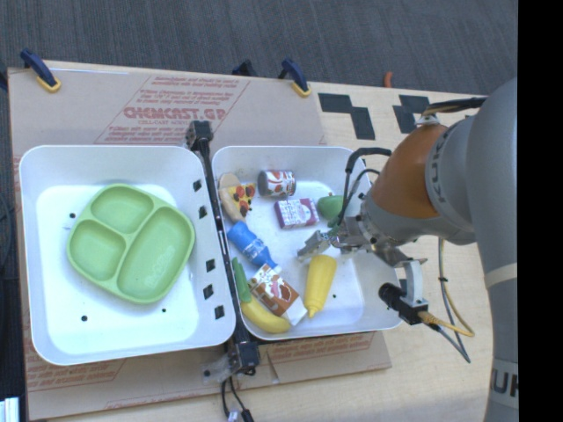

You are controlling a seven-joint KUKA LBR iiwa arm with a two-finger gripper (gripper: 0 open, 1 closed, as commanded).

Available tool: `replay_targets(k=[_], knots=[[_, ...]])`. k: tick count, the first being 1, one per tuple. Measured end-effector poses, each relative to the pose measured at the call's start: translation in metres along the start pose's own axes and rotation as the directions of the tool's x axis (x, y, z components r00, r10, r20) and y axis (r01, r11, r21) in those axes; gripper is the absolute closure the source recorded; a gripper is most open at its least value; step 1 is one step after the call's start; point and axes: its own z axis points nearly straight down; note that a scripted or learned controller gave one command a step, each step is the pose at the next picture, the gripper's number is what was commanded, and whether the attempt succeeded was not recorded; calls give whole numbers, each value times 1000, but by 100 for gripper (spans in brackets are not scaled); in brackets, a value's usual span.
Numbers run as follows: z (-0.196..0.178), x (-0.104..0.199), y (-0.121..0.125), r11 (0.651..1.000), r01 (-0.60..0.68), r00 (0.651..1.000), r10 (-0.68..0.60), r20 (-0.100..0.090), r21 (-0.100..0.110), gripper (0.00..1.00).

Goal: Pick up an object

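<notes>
The gripper, grip state impossible to tell, hovers over the yellow bottle in the right bin.

Dark grey carpet floor behind; cardboard sheet clamped onto pale wooden bench.

The cardboard sheet under the bins, at about 11 o'clock, carries red print reading "CHEMCAST GP"; the smaller red lines around it are too blurred to read.
</notes>
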Motion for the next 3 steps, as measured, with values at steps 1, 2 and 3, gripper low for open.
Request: replay_targets(k=[1, 2, 3], knots=[[-10, 0, 0, 1000, 4, 1000, -4, 0, 1, 100], [-10, 0, 0, 1000, 6, 1000, -6, 1, 2, 0], [-20, 0, 0, 1000, 10, 1000, -10, 1, 3, 100]])
